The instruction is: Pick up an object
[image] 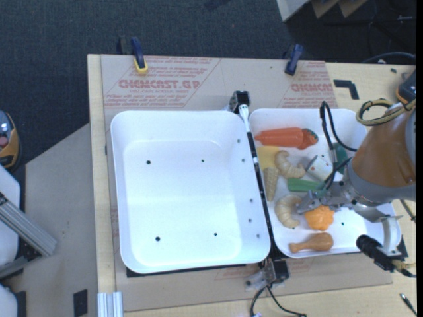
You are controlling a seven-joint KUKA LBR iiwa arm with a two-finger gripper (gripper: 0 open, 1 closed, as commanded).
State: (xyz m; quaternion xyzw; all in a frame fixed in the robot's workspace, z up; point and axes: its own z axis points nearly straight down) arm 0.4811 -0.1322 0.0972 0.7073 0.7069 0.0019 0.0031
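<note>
The right bin (277, 119) holds several toy foods. A red-orange carrot (285, 137) lies at the back, with a yellow piece (267, 156) and a corn cone (271, 182) near the left wall. A beige curled piece (289, 166), a white piece (322, 168) and a green piece (305, 185) sit mid-bin. Toward the front are a pale shrimp-like piece (287, 211), an orange ball (320, 218) and a brown drumstick (312, 244). My gripper (309, 204) is low in the bin, between the green piece and the orange ball, touching or just above the ball.
The grey arm with its orange band (384, 160) covers the right bin's right side, with black cables looping over it. The left bin (119, 177) lies beside it, past a black divider strip (254, 170). Clamps (139, 55) stand at the bench's back edge.
</note>
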